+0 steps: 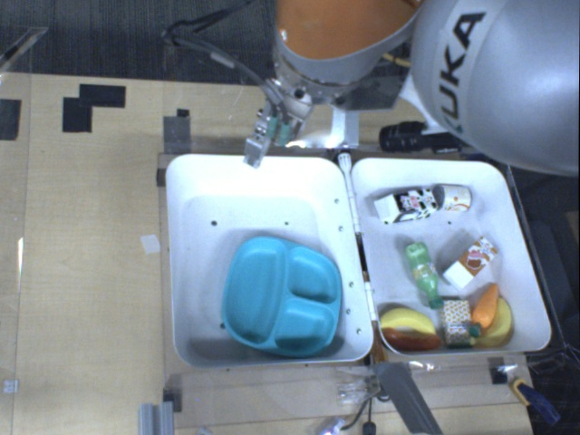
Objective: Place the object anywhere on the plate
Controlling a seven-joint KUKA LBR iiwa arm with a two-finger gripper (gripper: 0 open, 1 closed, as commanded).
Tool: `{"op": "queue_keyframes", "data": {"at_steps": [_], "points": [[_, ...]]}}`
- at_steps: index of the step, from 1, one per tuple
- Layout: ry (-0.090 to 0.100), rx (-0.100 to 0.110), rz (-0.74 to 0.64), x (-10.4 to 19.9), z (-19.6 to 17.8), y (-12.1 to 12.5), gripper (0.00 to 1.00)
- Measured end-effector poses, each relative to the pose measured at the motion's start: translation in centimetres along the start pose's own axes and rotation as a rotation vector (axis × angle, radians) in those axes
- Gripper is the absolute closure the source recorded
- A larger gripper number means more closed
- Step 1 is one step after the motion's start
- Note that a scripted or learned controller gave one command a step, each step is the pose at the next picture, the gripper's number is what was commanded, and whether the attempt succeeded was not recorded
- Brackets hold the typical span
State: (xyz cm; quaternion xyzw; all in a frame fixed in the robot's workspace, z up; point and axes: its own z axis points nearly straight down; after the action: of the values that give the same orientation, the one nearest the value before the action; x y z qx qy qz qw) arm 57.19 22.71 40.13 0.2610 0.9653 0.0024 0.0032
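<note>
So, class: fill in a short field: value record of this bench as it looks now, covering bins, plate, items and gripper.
left bin: holds the plate
plate: blue, three compartments, nothing on it
right bin: holds the items
items: milk carton, green bottle, juice box, carrot, banana, apple
gripper: over the left bin's far rim, nothing seen between its fingers
task state: no item on the plate yet

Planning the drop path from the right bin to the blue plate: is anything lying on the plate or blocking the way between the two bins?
Nothing visible lies on the blue plate. Between it and the right bin stand only the two bins' adjoining walls, which an object must be lifted over. The gripper hangs at the left bin's far edge, off that path.
</note>
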Motion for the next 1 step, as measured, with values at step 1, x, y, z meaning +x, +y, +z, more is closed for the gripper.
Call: {"op": "queue_keyframes", "data": {"at_steps": [1], "points": [[0.002, 0.001, -0.09, 7.58, 9.19, -3.95, 1.0]]}}
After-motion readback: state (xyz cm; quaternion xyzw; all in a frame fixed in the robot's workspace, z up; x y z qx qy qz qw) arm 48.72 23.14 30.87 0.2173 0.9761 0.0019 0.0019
